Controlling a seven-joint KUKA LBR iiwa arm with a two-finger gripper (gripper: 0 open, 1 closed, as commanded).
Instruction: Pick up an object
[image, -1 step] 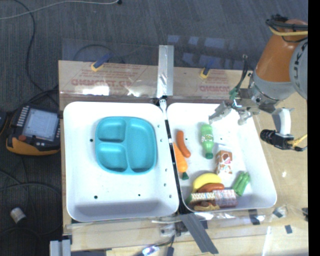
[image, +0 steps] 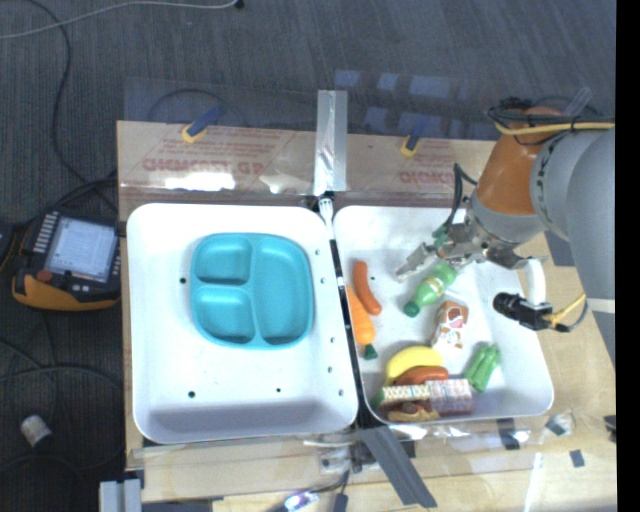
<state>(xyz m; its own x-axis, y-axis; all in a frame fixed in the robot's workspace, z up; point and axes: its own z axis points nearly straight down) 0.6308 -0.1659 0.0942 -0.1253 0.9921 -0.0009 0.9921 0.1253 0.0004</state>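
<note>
Counting one green bottle (image: 429, 290), one tray (image: 250, 290).

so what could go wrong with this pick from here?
Three likely risks:
1. The gripper hovers at the green bottle, which lies tilted and is round; it could roll or slip out.
2. The small carton sits right beside the bottle, so a finger may nudge or catch it.
3. The items crowd the right bin; a push could shove the bottle toward the sausage.
</note>
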